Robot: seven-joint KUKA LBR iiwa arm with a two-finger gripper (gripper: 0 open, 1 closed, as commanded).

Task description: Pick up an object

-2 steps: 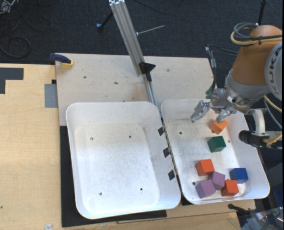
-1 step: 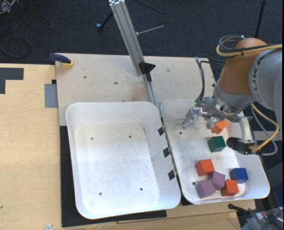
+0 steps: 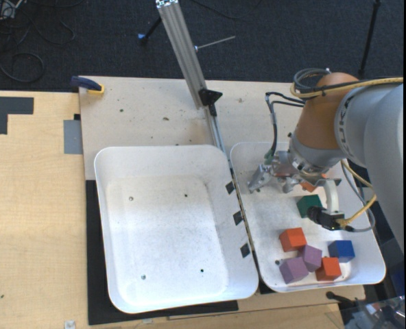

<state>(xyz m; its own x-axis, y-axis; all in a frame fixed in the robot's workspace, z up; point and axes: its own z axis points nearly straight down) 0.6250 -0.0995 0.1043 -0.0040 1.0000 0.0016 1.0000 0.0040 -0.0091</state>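
My gripper [image 3: 262, 178] hangs over the upper left part of the right bin [image 3: 266, 219], below the grey arm with its orange band. Several blocks lie in that bin's lower right. A green block [image 3: 308, 203] is nearest, a little right of and below the gripper. An orange block [image 3: 293, 238] lies further down. Two purple blocks [image 3: 312, 256] [image 3: 293, 269], a blue block [image 3: 341, 249] and a second orange block [image 3: 329, 269] cluster by the bin's front corner. I see no block at the gripper's tip.
The left bin [image 3: 114, 184] sits beside the right one, with black clips [image 3: 238, 217] along their shared edge. A slanted aluminium post [image 3: 184, 50] rises behind the bins. A small blue and yellow item [image 3: 87, 84] lies at the bench's far left corner.
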